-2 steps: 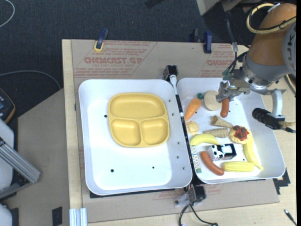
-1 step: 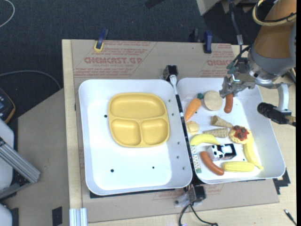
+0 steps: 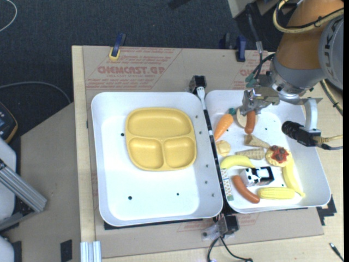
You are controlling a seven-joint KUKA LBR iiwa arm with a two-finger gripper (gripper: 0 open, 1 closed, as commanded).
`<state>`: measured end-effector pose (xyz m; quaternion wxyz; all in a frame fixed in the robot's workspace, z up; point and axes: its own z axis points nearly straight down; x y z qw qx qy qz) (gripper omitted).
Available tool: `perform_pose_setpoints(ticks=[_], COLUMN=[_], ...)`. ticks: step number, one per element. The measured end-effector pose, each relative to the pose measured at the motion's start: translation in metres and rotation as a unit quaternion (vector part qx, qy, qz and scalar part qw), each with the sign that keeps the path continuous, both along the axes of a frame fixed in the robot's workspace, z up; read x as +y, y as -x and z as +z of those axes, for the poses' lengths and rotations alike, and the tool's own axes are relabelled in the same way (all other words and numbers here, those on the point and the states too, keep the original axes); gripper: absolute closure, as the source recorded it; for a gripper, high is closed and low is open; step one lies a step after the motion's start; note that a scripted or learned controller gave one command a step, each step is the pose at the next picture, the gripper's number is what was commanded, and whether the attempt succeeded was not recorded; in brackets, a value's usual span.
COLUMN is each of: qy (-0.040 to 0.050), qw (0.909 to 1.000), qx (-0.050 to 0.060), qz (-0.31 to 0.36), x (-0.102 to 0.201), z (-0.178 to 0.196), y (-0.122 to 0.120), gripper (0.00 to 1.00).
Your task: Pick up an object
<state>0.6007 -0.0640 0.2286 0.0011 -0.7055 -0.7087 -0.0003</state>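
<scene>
Camera view: gripper hangs over the right bin, directly above a small sausage. Finger opening cannot be determined; nothing visibly held. Recommend descending straight, straddling the sausage, clear of the carrot.

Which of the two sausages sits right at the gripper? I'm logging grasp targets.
The upper sausage, lying beside the carrot, directly under the gripper. The other sausage lies at the bin's front, by the corn.
</scene>
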Motion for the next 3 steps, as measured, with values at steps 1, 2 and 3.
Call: perform_pose_setpoints(ticks=[1,2,3], qy=[0.0005,0.001,0.0007], qw=[1.0,1.0,1.0], qx=[0.0,-0.001,0.001], qz=[-0.001,-0.002,-0.002], x=[0.017,0.007,0.016], z=[-0.001,0.007,-0.01], y=[-0.002,0.002,0.004], gripper=[1.0,1.0,1.0])
